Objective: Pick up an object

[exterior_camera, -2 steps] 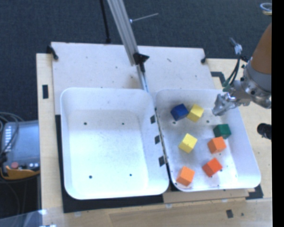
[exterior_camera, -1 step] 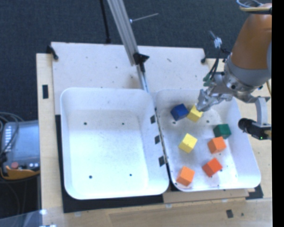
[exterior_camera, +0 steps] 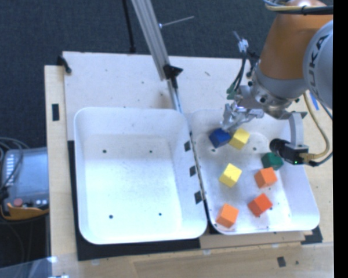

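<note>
The right bin (exterior_camera: 304,210) holds several small blocks. A blue block (exterior_camera: 219,138) lies beside a yellow block (exterior_camera: 240,139) near the bin's far left corner. My gripper (exterior_camera: 234,120) hangs just above these two, its tips close over the gap between them. Nothing shows between its fingers. Lower in the bin lie another yellow block (exterior_camera: 231,174), a green block (exterior_camera: 272,160) and three orange blocks (exterior_camera: 265,178) (exterior_camera: 260,204) (exterior_camera: 227,215).
The left bin (exterior_camera: 81,126) sits beside the right one, sharing a middle rim. A slanted metal pole (exterior_camera: 156,45) rises from the bench behind the bins. The arm's grey and orange body (exterior_camera: 290,45) looms over the right bin's far corner.
</note>
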{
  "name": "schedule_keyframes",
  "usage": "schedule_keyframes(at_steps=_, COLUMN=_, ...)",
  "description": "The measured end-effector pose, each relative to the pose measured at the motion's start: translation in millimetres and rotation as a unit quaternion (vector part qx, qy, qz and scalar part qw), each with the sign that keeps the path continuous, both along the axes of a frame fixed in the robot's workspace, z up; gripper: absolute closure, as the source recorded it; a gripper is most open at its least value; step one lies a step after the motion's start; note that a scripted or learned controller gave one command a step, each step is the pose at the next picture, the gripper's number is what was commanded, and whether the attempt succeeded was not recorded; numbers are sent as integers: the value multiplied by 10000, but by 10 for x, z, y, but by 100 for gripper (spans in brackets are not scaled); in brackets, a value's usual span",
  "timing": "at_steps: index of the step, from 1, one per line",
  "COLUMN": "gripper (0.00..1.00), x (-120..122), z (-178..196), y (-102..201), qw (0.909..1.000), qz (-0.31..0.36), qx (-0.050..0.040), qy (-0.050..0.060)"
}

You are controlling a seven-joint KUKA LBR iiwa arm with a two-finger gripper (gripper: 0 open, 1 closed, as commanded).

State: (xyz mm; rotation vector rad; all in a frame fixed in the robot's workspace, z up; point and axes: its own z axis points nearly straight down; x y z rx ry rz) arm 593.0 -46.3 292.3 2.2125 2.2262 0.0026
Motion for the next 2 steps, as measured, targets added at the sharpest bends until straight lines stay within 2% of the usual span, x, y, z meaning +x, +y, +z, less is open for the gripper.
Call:
schedule_keyframes(at_steps=1, gripper=100, x=42, z=-195, y=545, qw=10000, qz=4, qx=7, qy=27)
schedule_keyframes(at_steps=2, gripper=100, x=175, z=-195, y=1005, qw=10000, qz=2, qx=6, qy=8)
